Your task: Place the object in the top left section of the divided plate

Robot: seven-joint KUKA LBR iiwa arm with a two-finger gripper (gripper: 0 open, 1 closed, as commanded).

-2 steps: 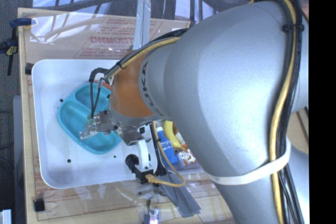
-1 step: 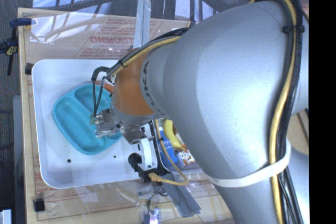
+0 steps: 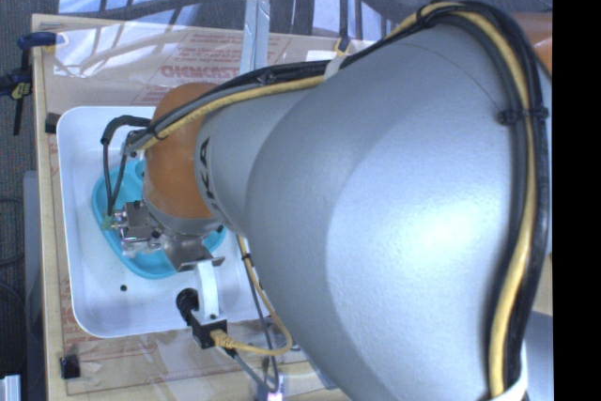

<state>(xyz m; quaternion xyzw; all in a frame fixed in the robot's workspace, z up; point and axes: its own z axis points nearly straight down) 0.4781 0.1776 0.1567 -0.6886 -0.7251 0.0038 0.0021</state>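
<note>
Gripper: Because the arm's own bulk covers the wrist from above, the gripper (image 3: 141,235) shows as a cluster of metal parts low over the plate, and whether it is clenched, released or carrying anything I cannot tell.
Arm: the grey arm (image 3: 394,202) with its orange band (image 3: 174,164) reaches in from the right and hides most of the scene; black and yellow cables (image 3: 512,122) run along it.
Divided plate: a blue divided plate (image 3: 105,211) lies in the left white bin (image 3: 80,277), directly under the gripper; a curved edge of it is in sight, its dividers and sections are covered.
Object: hidden; I cannot tell if it sits at the gripper or already on the plate.
Step in hand: judged from the pose, the arm is down at the plate, at or near the placing stage.
Next move: it calls for confirming the gripper is over the top left section, setting the object down, then lifting straight up clear of the plate rim.
Counter: the counter (image 3: 113,61) carries printed sheeting beyond the bin.
</note>
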